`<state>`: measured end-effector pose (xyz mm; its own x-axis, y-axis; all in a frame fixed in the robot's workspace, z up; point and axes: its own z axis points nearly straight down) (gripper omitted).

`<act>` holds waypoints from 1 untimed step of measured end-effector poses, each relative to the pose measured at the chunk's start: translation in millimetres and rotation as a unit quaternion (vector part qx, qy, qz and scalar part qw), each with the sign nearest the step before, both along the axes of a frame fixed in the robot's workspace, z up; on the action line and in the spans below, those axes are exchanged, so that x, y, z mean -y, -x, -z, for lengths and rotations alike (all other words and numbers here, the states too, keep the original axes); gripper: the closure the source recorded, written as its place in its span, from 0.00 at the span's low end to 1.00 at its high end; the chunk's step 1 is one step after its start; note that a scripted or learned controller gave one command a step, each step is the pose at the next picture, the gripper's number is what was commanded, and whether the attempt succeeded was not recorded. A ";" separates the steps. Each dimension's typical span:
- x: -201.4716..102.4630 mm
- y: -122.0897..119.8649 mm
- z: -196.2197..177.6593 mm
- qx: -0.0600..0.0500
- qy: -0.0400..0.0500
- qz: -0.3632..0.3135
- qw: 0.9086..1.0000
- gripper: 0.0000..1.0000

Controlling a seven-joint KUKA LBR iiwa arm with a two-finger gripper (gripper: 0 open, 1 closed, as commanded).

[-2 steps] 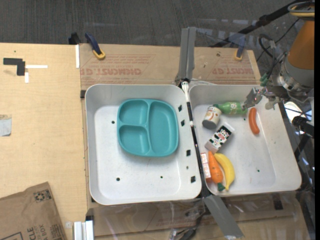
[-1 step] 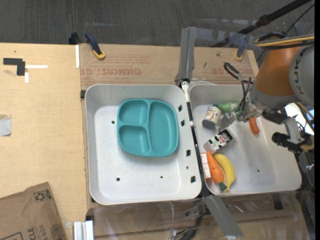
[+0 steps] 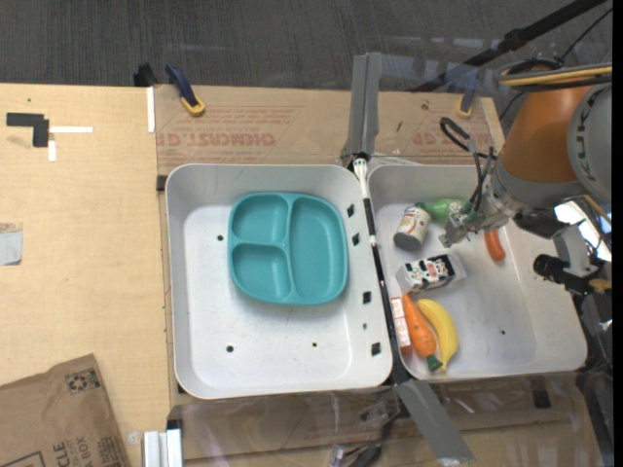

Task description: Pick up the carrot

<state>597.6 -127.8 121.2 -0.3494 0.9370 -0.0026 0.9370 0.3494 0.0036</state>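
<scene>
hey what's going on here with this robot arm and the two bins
A grey and orange robot arm reaches in from the right over the right bin, its gripper near the bin's upper middle, by a green item and a small can. The carrot it should pick up lies untouched at the bin's lower left beside a banana. The left bin holds a teal divided plate.

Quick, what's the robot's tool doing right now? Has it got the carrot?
Tool: open or shut cannot be told; it sits above the right bin.
Carrot: lies apart from it, beside the banana.
</scene>
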 end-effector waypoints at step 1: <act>-59.9 11.5 -70.0 -0.003 -0.001 0.148 0.989 1.00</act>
<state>586.1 -67.9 191.2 -0.0592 0.9982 -0.0004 0.9982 0.0592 -0.0011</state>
